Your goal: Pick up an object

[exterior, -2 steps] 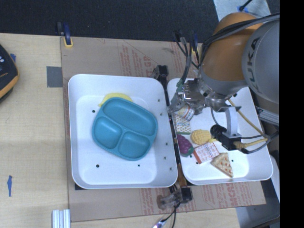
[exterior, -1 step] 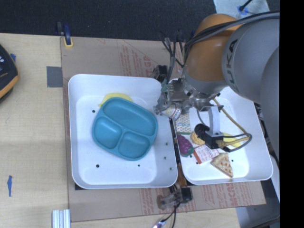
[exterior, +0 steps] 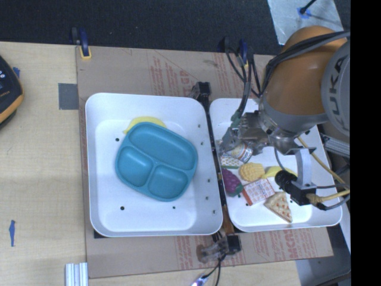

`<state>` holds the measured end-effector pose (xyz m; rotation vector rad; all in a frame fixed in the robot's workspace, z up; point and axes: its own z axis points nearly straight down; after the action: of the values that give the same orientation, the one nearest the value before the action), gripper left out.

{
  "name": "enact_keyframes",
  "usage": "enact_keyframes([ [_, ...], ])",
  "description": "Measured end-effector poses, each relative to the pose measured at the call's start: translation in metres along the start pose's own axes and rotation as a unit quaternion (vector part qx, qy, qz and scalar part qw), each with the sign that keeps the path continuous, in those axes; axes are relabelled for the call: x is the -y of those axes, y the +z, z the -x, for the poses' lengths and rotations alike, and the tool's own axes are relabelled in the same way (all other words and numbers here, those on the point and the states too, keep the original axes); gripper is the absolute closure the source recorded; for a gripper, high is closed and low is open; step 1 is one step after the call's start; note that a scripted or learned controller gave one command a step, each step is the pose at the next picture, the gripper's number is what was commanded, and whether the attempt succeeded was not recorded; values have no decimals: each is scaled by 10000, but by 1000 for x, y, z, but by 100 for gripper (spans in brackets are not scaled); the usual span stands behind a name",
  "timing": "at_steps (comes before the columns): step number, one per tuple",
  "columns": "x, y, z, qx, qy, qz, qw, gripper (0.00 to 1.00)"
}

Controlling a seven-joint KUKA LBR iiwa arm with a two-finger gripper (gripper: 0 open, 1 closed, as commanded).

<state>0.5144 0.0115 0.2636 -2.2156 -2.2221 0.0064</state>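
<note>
Just below fingers (exterior: 233,137): small can (exterior: 238,155).

Blue tray (exterior: 156,162), white bins (exterior: 95,159)

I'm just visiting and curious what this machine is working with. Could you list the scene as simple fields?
left bin: holds a blue divided plate with something yellow peeking out behind it
right bin: holds small toy foods, among them a round cracker, a purple piece, a pizza slice, a red-and-white packet
arm: reaches in over the right bin
hand: low over the items at that bin's left side
</note>
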Motion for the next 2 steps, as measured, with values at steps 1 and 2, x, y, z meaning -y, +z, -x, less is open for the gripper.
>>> enact_keyframes([
  [1,0,0,0,-1,1,0,10000,0],
  [2,-9,72,45,5,-5,5,10000,0],
])
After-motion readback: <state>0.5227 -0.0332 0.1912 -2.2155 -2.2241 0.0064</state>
